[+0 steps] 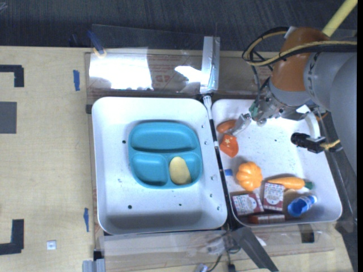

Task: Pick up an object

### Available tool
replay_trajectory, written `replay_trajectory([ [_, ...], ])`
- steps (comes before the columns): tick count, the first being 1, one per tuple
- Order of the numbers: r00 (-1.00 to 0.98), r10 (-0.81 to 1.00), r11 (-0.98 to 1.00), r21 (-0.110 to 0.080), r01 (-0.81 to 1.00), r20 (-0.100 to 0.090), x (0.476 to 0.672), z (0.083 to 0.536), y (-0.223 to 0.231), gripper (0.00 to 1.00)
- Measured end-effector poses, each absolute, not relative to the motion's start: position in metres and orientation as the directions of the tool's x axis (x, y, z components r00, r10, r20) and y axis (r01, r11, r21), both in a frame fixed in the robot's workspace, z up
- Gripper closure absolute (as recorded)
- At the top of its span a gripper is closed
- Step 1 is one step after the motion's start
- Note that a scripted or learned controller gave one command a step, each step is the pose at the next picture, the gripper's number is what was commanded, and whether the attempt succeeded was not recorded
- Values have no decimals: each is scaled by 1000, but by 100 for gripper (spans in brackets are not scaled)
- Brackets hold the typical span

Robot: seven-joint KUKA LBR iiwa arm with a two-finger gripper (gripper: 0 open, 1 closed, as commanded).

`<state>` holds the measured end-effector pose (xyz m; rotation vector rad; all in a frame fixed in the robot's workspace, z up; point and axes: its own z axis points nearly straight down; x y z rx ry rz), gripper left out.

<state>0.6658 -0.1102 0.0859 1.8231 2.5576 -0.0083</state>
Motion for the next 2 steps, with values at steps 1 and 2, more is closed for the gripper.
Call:
replay_trajectory([
  [1,-668,744,668,4,744,-5,587,88,-117,0],
  [2,-455,890,455,32,890,-24,549,94,-107,0],
])
